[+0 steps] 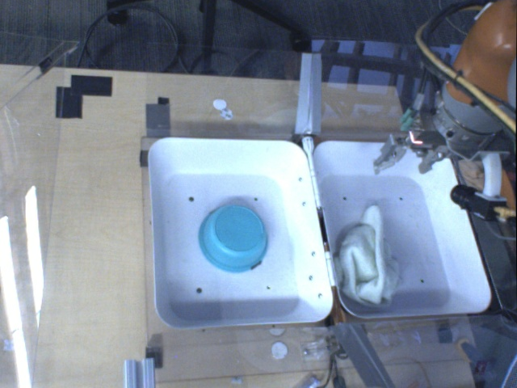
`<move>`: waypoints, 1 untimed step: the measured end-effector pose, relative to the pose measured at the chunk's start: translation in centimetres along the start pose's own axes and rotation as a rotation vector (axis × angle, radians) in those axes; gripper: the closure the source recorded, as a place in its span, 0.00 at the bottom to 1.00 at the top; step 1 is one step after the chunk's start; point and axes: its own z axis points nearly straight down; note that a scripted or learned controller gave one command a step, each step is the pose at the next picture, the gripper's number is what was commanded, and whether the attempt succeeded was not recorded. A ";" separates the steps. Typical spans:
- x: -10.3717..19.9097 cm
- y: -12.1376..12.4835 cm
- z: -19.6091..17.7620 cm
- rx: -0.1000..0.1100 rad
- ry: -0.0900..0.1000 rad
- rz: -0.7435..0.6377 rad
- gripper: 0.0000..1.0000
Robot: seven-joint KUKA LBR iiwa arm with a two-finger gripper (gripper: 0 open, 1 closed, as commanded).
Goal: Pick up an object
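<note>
A blue round bowl (234, 238) lies upside down in the middle of the left bin (178, 176). A crumpled white cloth (367, 255) lies in the right bin (436, 208), toward its front left corner. My gripper (407, 157) hangs over the back edge of the right bin, above and behind the cloth. Its fingers (388, 158) are spread apart with nothing between them.
A grey metal divider (308, 95) runs back from the gap between the two bins. The arm's orange band (489, 35) and cables occupy the upper right corner. The wooden bench (81, 241) stretches out left of the bins.
</note>
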 end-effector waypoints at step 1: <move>0.8 -3.3 16.2 -0.003 0.000 -0.224 0.00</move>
